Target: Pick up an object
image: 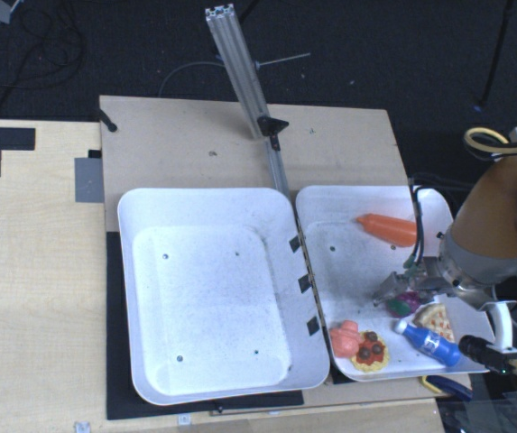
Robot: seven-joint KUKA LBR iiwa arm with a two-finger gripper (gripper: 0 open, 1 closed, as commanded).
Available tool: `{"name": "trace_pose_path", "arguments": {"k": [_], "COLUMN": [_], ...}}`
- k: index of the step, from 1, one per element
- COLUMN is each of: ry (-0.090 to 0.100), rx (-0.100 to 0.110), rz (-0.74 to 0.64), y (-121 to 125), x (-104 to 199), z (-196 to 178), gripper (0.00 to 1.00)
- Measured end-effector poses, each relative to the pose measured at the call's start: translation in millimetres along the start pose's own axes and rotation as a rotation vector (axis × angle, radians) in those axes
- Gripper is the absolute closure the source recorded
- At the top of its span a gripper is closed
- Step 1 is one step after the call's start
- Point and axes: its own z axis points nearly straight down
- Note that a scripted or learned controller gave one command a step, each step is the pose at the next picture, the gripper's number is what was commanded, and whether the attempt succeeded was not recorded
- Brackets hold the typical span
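Note:
The right bin holds several toys. An orange carrot lies near its far side. A blue bottle lies at the front right, beside a pizza slice. A pink piece and a small tart with berries sit at the front edge. My gripper is low in the right bin, just over a purple and green item that its fingers partly hide. Nothing is clearly held.
The left bin sits beside the right one, with black clips along the shared rim. A slanted metal rail rises behind the bins. The arm comes in from the right over the bin's corner.

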Motion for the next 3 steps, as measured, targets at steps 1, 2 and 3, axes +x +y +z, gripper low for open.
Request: {"name": "trace_pose_path", "arguments": {"k": [1, 2, 3], "ry": [-0.001, -0.003, -0.002], "rx": [-0.005, -0.01, -0.009], "rz": [0.003, 0.001, 0.0], "y": [1.0, 3.7, -0.6], "x": [-1.5, -4.9, 2.8], "z": [-12.5, -74.0, -121.6], "gripper": [1.0, 1.0, 1.0]}}
